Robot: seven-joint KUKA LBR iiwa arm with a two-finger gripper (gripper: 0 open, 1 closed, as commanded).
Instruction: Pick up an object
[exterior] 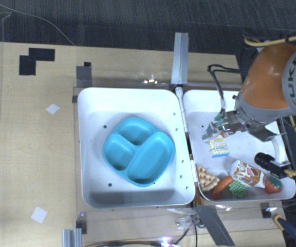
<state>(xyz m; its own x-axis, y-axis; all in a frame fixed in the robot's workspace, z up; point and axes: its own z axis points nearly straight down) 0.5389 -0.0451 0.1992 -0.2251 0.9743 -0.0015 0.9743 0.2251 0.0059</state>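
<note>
Over the right bin (199,103), your tool (213,131) is hanging just above a small card (218,147); can't tell its grip state.

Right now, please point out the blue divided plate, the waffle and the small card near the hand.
blue divided plate (139,151): camera view, on the ridge where its compartments meet.
waffle (205,177): camera view, on its gridded top.
small card (218,147): camera view, on its printed face.

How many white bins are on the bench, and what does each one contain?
2. The left bin holds a blue divided plate. The right bin holds small toy foods near its front edge; the arm may hide others.
</note>
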